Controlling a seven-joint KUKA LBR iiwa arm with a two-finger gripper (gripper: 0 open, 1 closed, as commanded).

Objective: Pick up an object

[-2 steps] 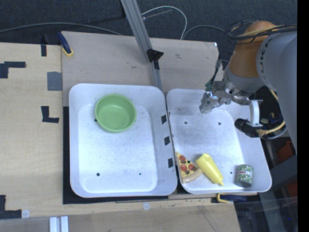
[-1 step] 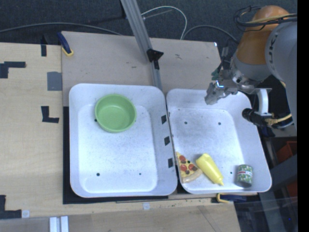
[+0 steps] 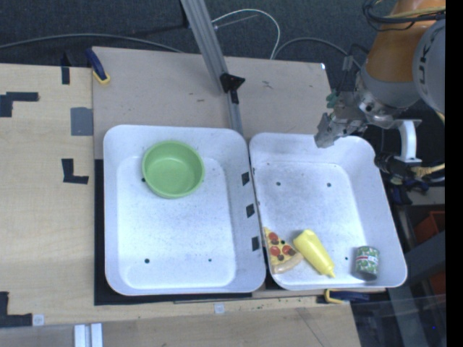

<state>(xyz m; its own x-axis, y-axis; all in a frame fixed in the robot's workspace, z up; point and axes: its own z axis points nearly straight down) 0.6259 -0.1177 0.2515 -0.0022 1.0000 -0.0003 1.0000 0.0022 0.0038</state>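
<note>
Camera view has, nearest along the right bin's [image 3: 376,194] front edge, a pizza slice [image 3: 279,250], a yellow bottle [image 3: 315,252] and a small can [image 3: 366,262]. Farther left, a green bowl [image 3: 173,168]. At the far rim the pincer [image 3: 327,134] hangs empty; spread or not, I cannot tell. Still approaching, I judge: it must come forward and descend.
</note>
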